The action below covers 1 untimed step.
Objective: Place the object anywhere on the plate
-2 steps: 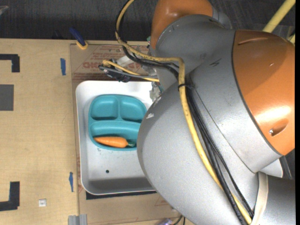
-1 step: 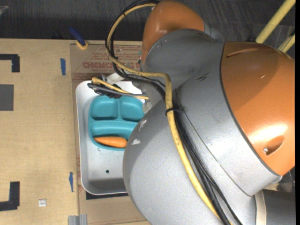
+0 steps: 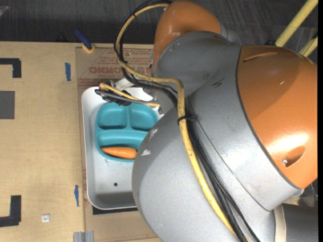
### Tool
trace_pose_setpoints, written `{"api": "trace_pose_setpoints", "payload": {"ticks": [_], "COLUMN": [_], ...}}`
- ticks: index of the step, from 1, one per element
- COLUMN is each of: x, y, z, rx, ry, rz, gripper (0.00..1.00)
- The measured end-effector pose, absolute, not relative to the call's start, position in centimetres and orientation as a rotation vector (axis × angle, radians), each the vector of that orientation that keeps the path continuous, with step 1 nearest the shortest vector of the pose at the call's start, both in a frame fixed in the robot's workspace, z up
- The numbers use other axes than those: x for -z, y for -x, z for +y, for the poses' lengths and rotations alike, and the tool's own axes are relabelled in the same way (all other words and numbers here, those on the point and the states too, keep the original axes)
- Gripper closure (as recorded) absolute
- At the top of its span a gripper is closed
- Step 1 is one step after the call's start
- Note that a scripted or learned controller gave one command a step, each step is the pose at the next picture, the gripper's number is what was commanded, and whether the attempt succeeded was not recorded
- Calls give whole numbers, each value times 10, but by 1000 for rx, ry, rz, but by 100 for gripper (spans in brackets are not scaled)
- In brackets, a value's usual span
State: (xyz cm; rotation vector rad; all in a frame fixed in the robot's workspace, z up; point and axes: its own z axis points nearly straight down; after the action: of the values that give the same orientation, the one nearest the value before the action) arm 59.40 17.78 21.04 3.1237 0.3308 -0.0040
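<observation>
Lying on plate [image 3: 121, 120], carrot [image 3: 119, 153] (tool hidden)

The grey-and-orange arm [image 3: 227, 135] looms large, reaching from the right.

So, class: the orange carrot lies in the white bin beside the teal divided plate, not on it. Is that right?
Not quite. The camera view shows the orange carrot lying on the teal divided plate, in its long compartment, and the plate sits in the white bin.

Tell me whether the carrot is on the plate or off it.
On it. The orange carrot lies flat in the large lower compartment of the teal divided plate, along its near edge.
</observation>
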Motion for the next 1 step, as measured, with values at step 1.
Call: {"api": "trace_pose_setpoints", "payload": {"ticks": [1], "x": [-210], "y": [-594], "z": [178], "rx": [4], "ry": [-3124], "rz": [331], "gripper": [0]}}
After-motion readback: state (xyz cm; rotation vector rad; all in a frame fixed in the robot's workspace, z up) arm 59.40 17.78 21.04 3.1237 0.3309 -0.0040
